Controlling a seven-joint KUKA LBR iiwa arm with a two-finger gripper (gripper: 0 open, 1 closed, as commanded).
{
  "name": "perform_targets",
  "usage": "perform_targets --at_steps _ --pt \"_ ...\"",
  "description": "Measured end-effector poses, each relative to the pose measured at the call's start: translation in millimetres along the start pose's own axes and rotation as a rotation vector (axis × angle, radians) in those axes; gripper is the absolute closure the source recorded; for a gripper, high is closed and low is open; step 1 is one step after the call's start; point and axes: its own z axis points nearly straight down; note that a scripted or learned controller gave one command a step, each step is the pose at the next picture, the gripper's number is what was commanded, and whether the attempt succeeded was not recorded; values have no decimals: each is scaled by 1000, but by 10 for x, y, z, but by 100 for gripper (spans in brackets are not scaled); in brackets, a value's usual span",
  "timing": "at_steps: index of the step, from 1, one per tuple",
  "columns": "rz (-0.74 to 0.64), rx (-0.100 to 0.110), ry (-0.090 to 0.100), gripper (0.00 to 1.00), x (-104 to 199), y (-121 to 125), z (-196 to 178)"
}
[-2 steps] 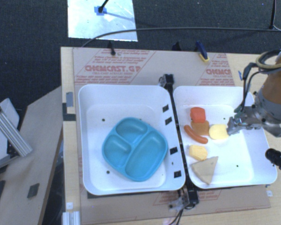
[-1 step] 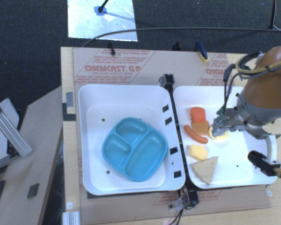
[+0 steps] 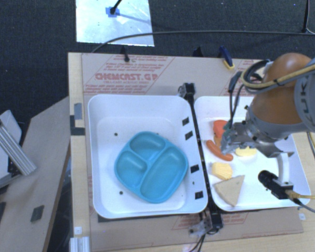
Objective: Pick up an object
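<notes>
Bench (image 3: 76,140) — brown board (image 3: 142,72) on it — bearing two white bins (image 3: 102,156).

Blue divided plate (image 3: 151,166) in left bin (image 3: 102,140)

red "CHEMCAST" lettering, printed on brown board (image 3: 131,73) behind bins

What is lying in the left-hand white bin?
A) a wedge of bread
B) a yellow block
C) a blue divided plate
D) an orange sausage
C: the blue divided plate lies alone in the left bin, while the food-like pieces sit in the right bin under the gripper.
</notes>
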Motion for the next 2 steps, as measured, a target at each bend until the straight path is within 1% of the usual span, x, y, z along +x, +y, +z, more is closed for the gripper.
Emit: perform_targets --at_steps 1,2 --pt "-2 -2 1 100 504 1 -114" --pt "-3 0 1 100 1137 -33 -141"
